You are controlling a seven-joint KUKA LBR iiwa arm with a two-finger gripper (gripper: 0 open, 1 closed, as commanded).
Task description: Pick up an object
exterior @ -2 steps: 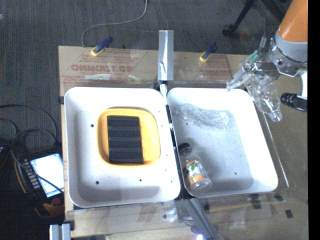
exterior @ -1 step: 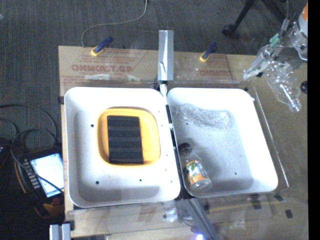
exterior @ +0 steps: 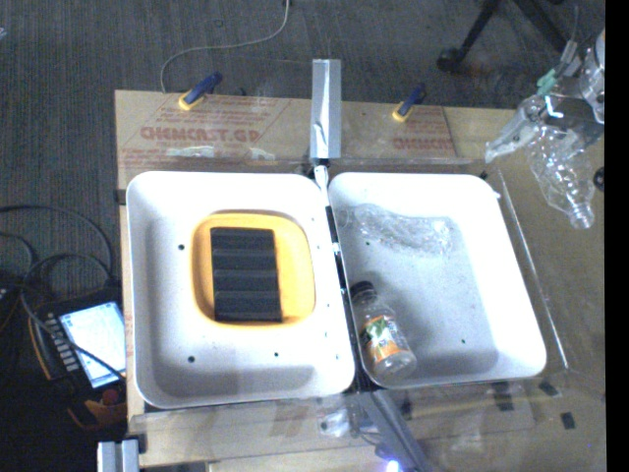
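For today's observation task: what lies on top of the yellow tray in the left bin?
A black ribbed block lies on the yellow tray, covering its middle; whatever is beneath the block is hidden.

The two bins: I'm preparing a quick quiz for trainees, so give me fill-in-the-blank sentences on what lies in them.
1. The yellow tray lies in the ___ bin.
2. The bottle lies on its ___.
3. The bottle's cap is ___.
4. The slatted block on the yellow tray is ___.

Missing words: left; side; black; black
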